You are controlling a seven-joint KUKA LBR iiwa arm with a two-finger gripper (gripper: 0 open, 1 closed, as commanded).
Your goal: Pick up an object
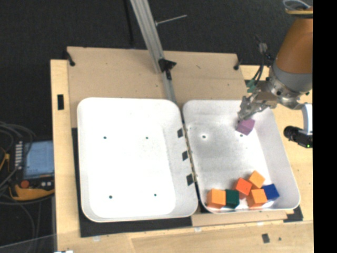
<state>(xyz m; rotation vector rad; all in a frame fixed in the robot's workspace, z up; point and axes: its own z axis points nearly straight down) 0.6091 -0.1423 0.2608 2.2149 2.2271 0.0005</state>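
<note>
A purple block [245, 125] sits at the tips of the gripper [247, 115], near the far right wall of the right bin [221, 152]; whether the gripper clasps it I cannot tell. Orange, green and blue blocks [242, 191] cluster at that bin's near edge. The left bin [129, 157] lies beside it on the desk [116, 75].
</note>
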